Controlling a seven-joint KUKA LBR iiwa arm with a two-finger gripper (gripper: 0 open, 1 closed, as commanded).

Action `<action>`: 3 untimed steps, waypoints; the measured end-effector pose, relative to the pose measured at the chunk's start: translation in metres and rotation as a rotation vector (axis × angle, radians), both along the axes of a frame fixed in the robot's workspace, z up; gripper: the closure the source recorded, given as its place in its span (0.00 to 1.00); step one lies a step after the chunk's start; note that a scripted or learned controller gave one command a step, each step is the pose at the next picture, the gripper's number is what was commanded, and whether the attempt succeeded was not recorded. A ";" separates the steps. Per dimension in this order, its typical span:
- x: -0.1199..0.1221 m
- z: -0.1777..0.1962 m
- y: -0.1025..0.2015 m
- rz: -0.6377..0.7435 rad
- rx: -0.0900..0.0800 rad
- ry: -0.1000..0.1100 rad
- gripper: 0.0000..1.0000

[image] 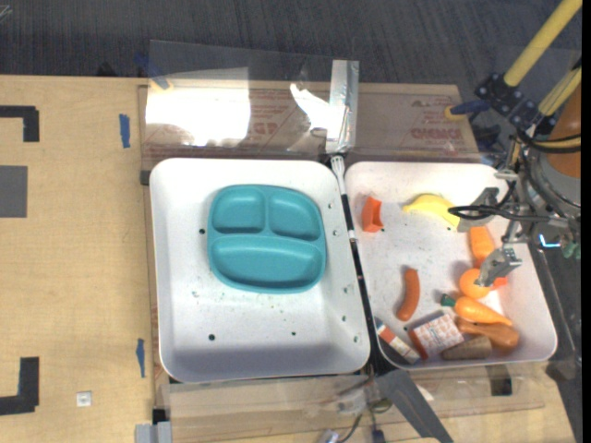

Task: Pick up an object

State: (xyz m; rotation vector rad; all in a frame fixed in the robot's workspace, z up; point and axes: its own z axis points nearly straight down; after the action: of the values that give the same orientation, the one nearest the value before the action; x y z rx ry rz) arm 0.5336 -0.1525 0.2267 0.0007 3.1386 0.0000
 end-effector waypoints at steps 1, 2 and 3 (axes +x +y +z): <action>0.016 -0.133 -0.069 -0.081 -0.003 -0.007 0.00; 0.076 -0.139 -0.070 0.026 -0.002 -0.008 0.00; 0.081 -0.123 -0.070 0.029 -0.007 -0.024 1.00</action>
State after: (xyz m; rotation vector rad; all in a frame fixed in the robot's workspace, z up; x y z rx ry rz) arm 0.6146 -0.2221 0.1033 -0.0443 3.1147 -0.0108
